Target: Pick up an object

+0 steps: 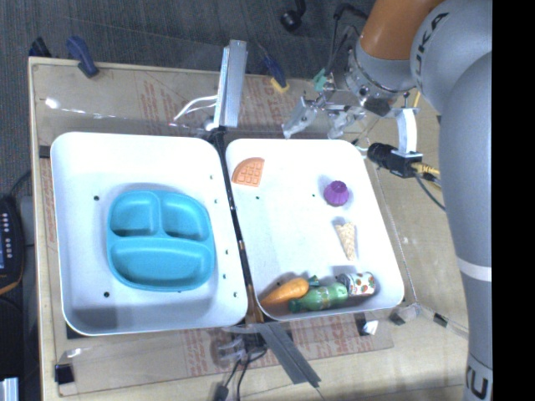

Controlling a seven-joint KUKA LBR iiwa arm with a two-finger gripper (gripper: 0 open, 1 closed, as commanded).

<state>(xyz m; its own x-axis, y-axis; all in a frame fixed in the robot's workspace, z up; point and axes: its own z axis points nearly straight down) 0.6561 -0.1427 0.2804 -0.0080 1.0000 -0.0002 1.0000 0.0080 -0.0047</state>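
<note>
The right bin [284, 224] holds several toys. An orange waffle [248, 171] lies at its back left, a small purple piece [336, 193] sits toward the back right, and a pale cone [347, 239] lies below that. Along the front wall lie an orange carrot [285, 291], a green bottle [323, 297] and a small red-and-white can [361, 284]. My gripper [318, 124] hangs over the back rim of this bin, above and right of the waffle. It is open, with nothing between its spread fingers [294, 122].
A blue divided plate [160, 239] lies in the left bin [75, 224]. A metal bar [230, 82] stands upright behind the gap between the bins. Cables and a black connector [393, 159] hang by the right bin's back right corner.
</note>
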